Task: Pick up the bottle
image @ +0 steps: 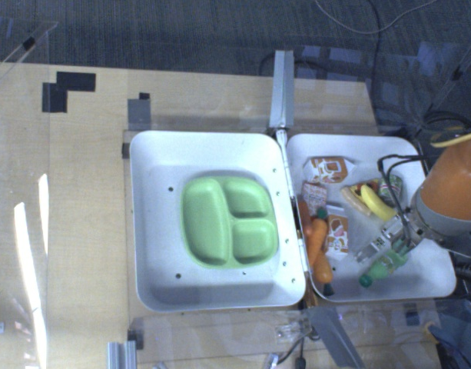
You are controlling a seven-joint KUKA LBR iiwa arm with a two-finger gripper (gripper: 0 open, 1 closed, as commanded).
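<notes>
Item: bottle [384, 267], green, lying on its side near the front edge of the right-hand bin [435, 283], dark cap toward the bin's middle; apart from the carrot [318, 246] and the printed packets [336, 234] to its left.

Step in hand, by judgement: closing on the bottle; best done by straddling the body across its narrow width rather than along its length, seating low enough that the round side cannot roll out, and lifting straight up so the banana [373, 200] behind is not swept.

End effector [392, 244]: directly over and touching or nearly touching the bottle's upper end; whether clenched or released cannot be told at this size, nor whether the bottle is gripped.

Arm: enters from the right, orange band [454, 177] above the wrist, wrist angled down and leftward into the bin.

Adjacent: left bin [150, 206] holds a green divided tray [229, 220]; both bins on the counter [81, 206].
</notes>
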